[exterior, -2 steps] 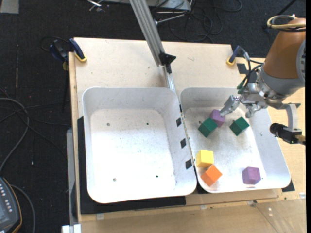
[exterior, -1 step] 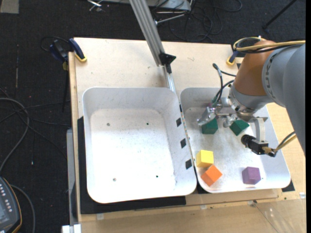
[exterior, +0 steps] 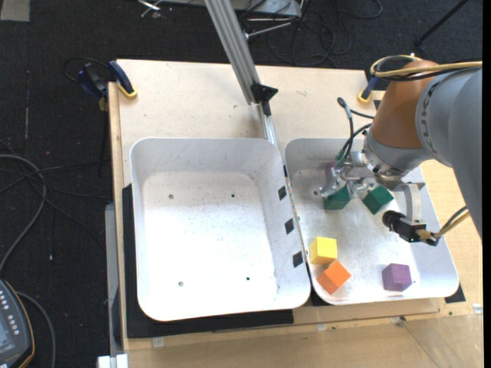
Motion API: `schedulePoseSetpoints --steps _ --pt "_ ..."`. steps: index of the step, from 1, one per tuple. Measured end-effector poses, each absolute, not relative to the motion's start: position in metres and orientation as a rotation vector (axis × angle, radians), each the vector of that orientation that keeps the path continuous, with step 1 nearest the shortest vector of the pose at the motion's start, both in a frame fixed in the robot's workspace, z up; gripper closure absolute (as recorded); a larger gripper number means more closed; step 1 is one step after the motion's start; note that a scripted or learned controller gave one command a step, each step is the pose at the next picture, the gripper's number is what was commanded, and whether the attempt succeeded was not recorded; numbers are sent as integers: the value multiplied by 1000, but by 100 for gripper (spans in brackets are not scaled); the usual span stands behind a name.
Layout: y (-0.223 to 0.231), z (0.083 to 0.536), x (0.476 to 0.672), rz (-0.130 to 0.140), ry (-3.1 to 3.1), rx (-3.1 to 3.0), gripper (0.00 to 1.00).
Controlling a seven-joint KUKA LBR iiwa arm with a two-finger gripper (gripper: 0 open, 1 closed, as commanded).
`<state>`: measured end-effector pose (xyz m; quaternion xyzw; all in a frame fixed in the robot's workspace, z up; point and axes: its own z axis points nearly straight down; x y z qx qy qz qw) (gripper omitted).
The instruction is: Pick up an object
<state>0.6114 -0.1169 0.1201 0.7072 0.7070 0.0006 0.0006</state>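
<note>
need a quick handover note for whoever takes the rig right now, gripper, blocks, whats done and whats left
Gripper: down low in the right bin, at the two green blocks; whether it is open or shut cannot be told from this view.
Blocks: all in the right bin. One green block left of the gripper, the other green block right of it. Yellow block and orange block near the bin's front left, purple block front right.
Done: no block visibly lifted.
Left: secure a grasp and lift.

White bins: two are being seen, left bin (exterior: 153, 205) and right bin (exterior: 437, 271).
Green blocks: two, one (exterior: 336, 198) and another (exterior: 377, 199).
Yellow block (exterior: 323, 249): one.
Orange block (exterior: 334, 277): one.
Purple block (exterior: 397, 277): one.
Blocks altogether: five are being counted.
</note>
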Motion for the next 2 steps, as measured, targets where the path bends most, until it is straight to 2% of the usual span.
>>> schedulePoseSetpoints --steps 1,2 --pt "-42 200 601 11 2230 2208 100" --pt "30 195 609 4 2233 2213 100"
